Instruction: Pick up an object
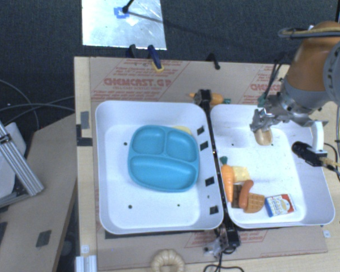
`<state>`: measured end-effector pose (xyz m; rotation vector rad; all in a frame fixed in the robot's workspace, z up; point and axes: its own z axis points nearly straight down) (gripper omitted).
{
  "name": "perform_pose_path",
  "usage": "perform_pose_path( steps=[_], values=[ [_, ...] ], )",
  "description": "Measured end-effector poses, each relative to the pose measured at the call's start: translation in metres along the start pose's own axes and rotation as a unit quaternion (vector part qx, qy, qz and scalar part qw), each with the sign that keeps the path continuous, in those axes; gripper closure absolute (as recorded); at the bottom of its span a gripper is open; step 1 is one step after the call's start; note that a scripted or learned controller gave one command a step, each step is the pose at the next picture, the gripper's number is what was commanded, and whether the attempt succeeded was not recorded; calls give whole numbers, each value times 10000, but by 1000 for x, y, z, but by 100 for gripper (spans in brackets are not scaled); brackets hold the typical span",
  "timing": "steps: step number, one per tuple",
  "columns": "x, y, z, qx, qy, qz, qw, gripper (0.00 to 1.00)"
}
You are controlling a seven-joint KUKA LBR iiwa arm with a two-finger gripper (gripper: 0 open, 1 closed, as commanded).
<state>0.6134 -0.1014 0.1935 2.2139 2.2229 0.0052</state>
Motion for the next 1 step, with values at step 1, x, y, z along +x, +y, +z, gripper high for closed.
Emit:
perform_pose_path(
  steps=[1],
  values=[
    [0,2,-33,0,2,-2,10000,100]
  ],
)
